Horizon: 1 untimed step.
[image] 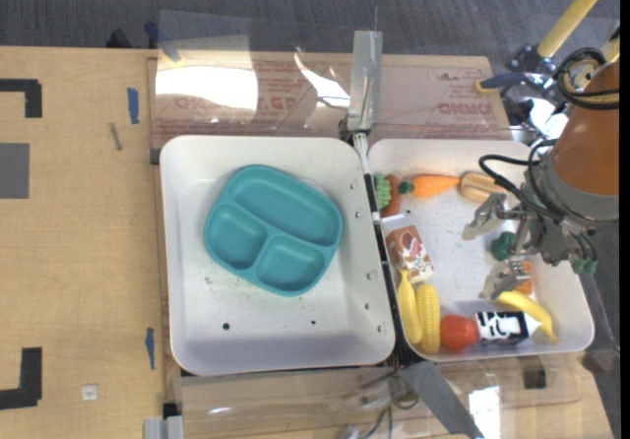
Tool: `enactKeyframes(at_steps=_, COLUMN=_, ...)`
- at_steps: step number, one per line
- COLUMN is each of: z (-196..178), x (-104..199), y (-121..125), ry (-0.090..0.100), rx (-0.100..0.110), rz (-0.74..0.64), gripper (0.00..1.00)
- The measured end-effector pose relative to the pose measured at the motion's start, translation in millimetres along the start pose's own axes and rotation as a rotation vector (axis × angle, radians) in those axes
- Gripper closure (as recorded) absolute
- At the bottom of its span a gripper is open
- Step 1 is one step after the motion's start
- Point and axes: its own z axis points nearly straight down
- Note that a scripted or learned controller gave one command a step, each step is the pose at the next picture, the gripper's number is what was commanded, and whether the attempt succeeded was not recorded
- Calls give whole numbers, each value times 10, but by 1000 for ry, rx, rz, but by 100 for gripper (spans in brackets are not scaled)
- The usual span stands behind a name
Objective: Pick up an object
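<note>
Gripper (497, 250) low over right bin (448, 230), fingers spread, nothing between them; metal fingertips (479, 222) apart, one toward the bin's middle, one nearer the front. Small dark green object (504, 244) and an orange piece (523, 282) lie just beside the fingers. Yellow banana (529, 312) near front right, touching a black-and-white labelled item (500, 326); print unreadable. Red tomato-like ball (456, 332) beside yellow corn cob (427, 311). Small printed packet (409, 252), red and white, text illegible. Orange carrot (430, 186) with green top and tan bread-like roll (479, 186) along the back. Left bin (187, 309) bears a teal three-compartment plate (273, 228), smooth plastic
</note>
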Motion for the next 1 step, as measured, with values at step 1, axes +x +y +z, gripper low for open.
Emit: enactKeyframes(at_steps=1, z=1313, x=-244, y=-953, ry=-10, rx=4, rz=59, gripper=0)
